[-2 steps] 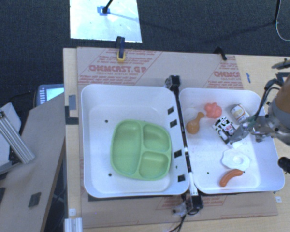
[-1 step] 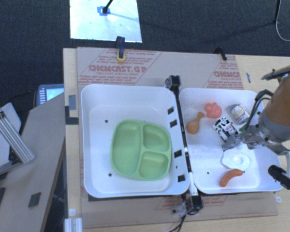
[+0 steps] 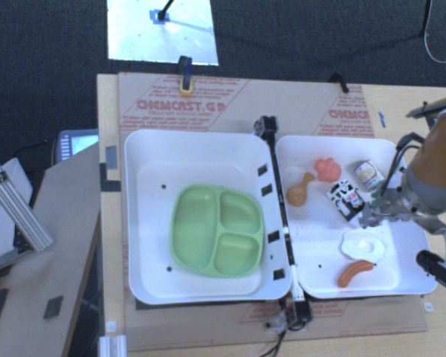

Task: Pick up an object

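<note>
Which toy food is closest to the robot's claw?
The black-and-white cow-print carton, just left of the gripper. The fried egg lies a bit lower; the sausage and drumstick are farther.

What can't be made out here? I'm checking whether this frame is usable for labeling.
- Gripper, camera view: too small and blurred to read its state.
- Arm: cut off by the right edge.
- Small can: label too small to read.
- Black-and-white carton: print blurred.

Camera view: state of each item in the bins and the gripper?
green divided plate: flat in left bin, nothing on it
drumstick: lying, right bin
pink toy: right bin, far side
black-and-white carton: on its side
small can: tipped
fried egg: flat
sausage: lying, near edge
gripper: low between carton and egg
</note>
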Controlling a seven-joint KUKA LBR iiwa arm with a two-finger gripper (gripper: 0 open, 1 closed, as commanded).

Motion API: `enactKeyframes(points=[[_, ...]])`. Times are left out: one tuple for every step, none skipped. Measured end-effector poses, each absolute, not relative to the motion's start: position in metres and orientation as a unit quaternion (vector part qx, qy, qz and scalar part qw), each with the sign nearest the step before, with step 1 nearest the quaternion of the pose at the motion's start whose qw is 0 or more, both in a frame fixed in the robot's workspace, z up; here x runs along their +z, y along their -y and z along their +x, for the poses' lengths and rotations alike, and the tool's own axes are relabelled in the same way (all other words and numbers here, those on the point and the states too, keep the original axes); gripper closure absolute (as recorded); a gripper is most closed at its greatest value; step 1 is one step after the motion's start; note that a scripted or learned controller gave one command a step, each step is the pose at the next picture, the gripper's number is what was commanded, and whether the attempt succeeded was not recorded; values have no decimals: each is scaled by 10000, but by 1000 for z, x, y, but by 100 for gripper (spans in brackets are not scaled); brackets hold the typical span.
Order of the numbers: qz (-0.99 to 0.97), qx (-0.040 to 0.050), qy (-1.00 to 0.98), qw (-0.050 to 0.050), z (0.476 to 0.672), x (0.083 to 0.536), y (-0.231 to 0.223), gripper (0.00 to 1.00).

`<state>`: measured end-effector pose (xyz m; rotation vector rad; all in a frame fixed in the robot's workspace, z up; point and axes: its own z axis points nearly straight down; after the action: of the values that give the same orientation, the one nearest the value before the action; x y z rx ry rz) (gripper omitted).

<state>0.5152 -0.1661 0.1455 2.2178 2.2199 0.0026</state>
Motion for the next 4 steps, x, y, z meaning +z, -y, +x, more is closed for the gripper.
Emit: enactKeyframes(points=[[7064, 14, -7078, 31, 515, 190, 172, 100], [7056, 21, -7086, 45, 516, 255, 175, 100], [7057, 8, -7085, 17, 517, 252, 175, 100], [7035, 18, -7107, 12, 543, 253, 123, 100]])
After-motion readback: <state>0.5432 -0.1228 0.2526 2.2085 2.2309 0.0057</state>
